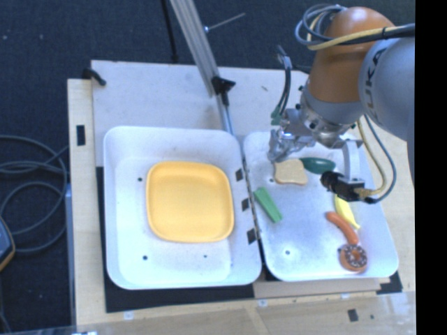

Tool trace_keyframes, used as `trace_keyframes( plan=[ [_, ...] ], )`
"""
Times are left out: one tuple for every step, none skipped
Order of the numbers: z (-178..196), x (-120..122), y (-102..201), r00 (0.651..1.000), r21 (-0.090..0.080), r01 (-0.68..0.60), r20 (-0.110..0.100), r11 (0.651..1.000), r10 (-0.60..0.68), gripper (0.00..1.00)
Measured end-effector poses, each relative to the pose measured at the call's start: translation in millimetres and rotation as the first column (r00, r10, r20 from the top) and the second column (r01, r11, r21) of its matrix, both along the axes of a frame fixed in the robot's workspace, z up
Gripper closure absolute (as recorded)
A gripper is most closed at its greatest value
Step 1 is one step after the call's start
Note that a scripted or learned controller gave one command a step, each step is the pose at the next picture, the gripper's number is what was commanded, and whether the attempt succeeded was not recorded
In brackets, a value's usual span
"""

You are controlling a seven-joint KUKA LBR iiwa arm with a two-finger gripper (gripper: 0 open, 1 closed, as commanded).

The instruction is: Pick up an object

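Overhead view of the bench. The gripper (282,147) hangs over the upper-left corner of the right bin (304,248), carried by the grey arm (391,75) with its orange band, which enters from the view's right. The view does not show whether the gripper is spread or closed, and nothing can be seen clamped in it.

Just below the gripper in the picture, close to its tip, a tan toast-shaped slice (290,174) lies flat on the bin floor; whether the two touch cannot be told. To the gripper's right, beside the slice's upper-right corner, lies a small dark green piece (319,165).

Further down and slightly to the gripper's left, a green block (267,205) rests at a slant by the bin's left wall. Down and to the gripper's right, a yellow banana-like piece (346,209) and an orange sausage-shaped piece (342,226) lie close together. Beyond them, near the bin's lower-right corner, sits a brown ring doughnut (353,257).

Well to the gripper's left, across the divide between the bins, the left bin (116,187) holds a square yellow plate (189,201), lying flat at its middle. A slanted metal pole (198,37) rises above and to the left of the gripper.
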State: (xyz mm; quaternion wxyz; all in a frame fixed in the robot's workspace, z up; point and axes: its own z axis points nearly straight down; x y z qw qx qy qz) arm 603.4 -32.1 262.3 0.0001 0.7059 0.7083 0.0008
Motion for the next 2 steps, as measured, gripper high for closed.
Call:
trace_keyframes(
  plan=[
    [-15.7,-3.0,50.6,1.000,-0.001,0.000,-0.001,1.000,0.000,1.00],
    [-25.2,-5.1,97.7,1.000,-0.001,0.001,-0.001,1.000,-0.001,1.00]
  ],
)
